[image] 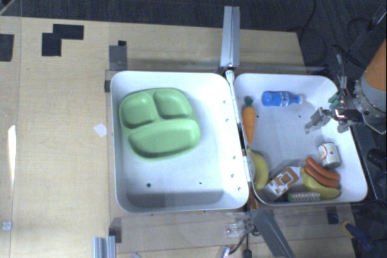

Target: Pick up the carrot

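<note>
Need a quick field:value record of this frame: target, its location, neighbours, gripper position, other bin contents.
target: carrot
target location: right bin, along its left wall, green top pointing away from the camera
target state: lying flat, nothing gripping it
nearest neighbours: banana just nearer the camera; blue bottle to its right
gripper: over the right bin's right side, apart from the carrot
left bin: green divided plate

The wooden bench [60, 142] carries two shallow white bins set side by side, rims touching. The right bin [357, 190] lies directly beneath the pincer [326, 116] — the left bin [121, 190] sits well off to the pincer's left. Black tape patches [60, 39] mark the bench's far corner, farther left still — a small white scrap [100, 129] lies just beside the left bin.
</note>
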{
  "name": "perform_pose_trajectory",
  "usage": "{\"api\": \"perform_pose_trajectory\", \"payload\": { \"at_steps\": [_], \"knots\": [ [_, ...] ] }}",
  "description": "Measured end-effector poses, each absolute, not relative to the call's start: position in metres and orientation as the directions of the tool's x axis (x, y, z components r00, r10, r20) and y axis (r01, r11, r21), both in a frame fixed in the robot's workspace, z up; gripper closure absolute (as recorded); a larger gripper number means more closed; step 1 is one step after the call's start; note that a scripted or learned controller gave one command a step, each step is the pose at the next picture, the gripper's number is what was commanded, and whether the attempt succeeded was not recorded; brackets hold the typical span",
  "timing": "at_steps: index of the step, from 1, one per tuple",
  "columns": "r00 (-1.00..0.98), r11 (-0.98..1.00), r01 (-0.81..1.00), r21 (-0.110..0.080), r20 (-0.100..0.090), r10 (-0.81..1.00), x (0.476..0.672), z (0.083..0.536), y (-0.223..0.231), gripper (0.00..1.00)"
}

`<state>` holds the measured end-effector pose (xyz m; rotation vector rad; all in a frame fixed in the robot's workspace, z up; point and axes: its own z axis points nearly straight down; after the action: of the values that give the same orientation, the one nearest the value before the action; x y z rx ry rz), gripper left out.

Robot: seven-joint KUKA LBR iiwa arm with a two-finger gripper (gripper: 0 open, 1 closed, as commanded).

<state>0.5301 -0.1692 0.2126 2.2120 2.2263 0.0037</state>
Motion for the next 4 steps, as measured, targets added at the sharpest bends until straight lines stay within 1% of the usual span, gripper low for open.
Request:
{"api": "perform_pose_trajectory", "payload": {
  "at_steps": [1,2,3,4],
  "knots": [
    [0.116,-0.116,0.993,0.003,0.000,0.993,0.608,0.148,-0.128,0.00],
    [-0.025,0.025,1.000,0.006,0.000,1.000,0.590,0.096,-0.088,0.00],
    [-0.026,0.026,1.000,0.011,0.000,1.000,0.592,0.107,-0.087,1.00],
    [-0.026,0.026,1.000,0.016,0.000,1.000,0.594,0.118,-0.086,1.00]
  ]
}}
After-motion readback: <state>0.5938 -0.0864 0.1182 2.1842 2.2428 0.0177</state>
